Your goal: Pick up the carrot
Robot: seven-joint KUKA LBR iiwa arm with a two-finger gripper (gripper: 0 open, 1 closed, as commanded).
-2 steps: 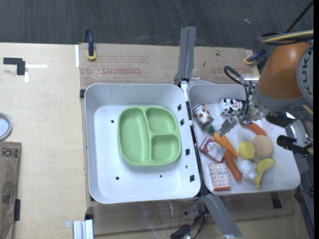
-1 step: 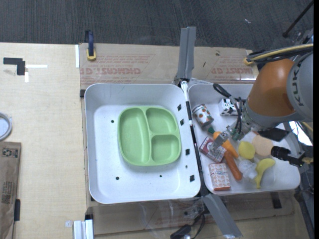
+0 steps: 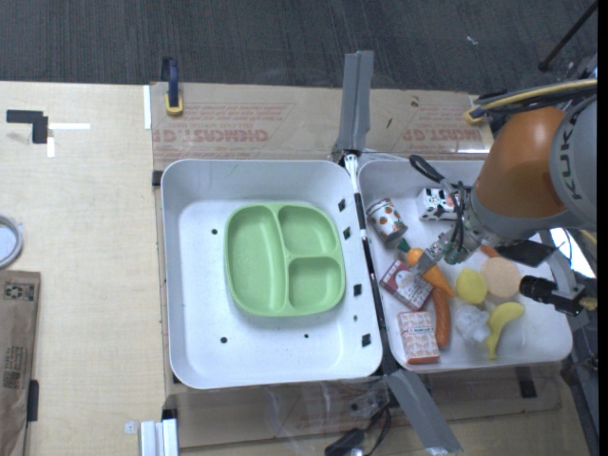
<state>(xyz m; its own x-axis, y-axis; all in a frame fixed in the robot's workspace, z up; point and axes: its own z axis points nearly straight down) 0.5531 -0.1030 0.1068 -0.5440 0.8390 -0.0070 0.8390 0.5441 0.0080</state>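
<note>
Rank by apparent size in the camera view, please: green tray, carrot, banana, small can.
1. Green tray, by far the largest.
2. Carrot.
3. Banana, close to the carrot in length, so this order is uncertain.
4. Small can, the smallest.

A robotics lab or test cell, probably: to the gripper's left, two shallow white bins sit on a plywood bench lined with printed cardboard. A clamp and tape roll lie farther left; cables run behind the KUKA arm.
</note>
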